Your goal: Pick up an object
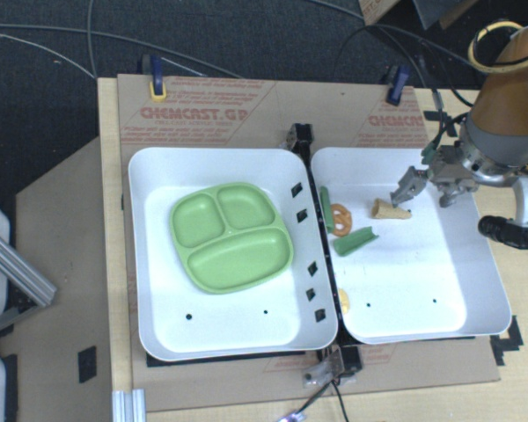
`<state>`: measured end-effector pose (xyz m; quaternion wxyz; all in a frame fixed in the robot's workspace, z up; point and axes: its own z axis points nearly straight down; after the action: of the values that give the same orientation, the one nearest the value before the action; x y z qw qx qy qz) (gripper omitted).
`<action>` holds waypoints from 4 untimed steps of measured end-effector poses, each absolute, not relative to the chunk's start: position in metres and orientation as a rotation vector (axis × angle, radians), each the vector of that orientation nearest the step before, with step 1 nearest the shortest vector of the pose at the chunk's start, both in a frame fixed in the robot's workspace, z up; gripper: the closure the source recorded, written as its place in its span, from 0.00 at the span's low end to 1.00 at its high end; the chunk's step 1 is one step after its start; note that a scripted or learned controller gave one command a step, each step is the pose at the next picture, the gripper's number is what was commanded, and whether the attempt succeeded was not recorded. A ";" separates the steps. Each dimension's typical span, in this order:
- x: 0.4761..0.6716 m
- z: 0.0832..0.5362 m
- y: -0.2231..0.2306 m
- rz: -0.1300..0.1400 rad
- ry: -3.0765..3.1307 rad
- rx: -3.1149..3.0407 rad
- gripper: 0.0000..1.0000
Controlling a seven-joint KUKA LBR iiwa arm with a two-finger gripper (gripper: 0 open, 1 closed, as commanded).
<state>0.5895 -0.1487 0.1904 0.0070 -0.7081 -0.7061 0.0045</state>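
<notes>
Tan wedge (392, 209) lies crosswise just left of my gripper (429, 185), whose fingers stand open, holding nothing.

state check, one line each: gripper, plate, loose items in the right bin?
gripper: low over the right bin, beside the tan piece, nothing seen between fingers
green divided plate: flat in the left bin, compartments bare
tan piece: lying on the bin floor
pretzel: lying flat
green pod: lying flat beside the pretzel
</notes>
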 end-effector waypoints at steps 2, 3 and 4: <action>0.584 0.153 -0.150 0.003 -2.218 -2.218 0.00; 0.587 0.109 -0.144 0.003 -2.219 -2.217 0.00; 0.588 0.086 -0.143 -0.002 -2.220 -2.222 0.00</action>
<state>0.5883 -0.1431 0.0858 0.0002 -0.7073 -0.7069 -0.0006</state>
